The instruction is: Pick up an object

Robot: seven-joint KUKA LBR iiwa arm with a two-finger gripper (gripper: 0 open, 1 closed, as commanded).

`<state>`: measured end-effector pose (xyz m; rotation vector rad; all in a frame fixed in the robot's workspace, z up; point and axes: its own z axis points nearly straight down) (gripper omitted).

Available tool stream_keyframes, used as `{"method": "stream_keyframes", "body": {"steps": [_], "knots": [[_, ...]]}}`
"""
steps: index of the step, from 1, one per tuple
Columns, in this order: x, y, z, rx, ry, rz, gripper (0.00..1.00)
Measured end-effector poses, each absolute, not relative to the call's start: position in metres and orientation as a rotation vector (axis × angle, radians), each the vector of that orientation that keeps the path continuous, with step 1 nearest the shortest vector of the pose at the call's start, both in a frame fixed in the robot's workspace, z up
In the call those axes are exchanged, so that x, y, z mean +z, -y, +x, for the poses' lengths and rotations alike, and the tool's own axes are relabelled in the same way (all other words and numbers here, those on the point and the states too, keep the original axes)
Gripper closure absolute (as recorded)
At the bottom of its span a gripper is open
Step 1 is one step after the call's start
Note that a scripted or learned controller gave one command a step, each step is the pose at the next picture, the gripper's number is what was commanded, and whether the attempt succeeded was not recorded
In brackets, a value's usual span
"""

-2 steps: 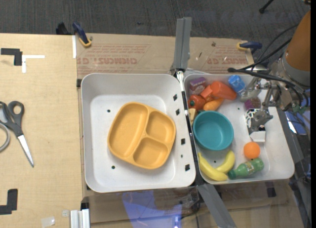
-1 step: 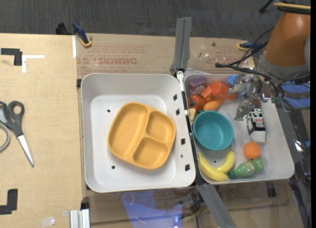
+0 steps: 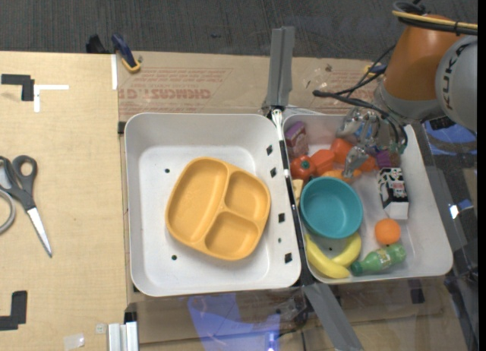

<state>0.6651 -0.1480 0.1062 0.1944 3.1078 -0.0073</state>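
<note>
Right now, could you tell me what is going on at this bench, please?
The KUKA arm reaches in from the right, and its gripper hangs over the far end of the right bin, above some orange toys. Nothing can be seen lifted. That bin also holds a teal bowl, a banana, a small orange ball, a green bottle and a black-and-white carton. The left bin holds a yellow divided plate.

Teal bowl (image 3: 331,207) in right bin (image 3: 429,190). Just below it, banana (image 3: 332,258); to its right, orange ball (image 3: 387,231) and green bottle (image 3: 379,259). Above it, gripper (image 3: 363,147) over orange toys (image 3: 328,161). Left of it, yellow divided plate (image 3: 218,208).
</note>
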Motion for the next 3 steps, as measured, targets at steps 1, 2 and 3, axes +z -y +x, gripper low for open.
{"method": "stream_keyframes", "body": {"steps": [1,2,3], "knots": [[0.096,0.217,0.657,-0.003,-3.122,0.236,0.0],[0.094,0.139,0.636,0.0,-3.121,0.311,0.0],[0.093,0.105,0.65,-0.002,-3.105,0.44,0.0]]}}
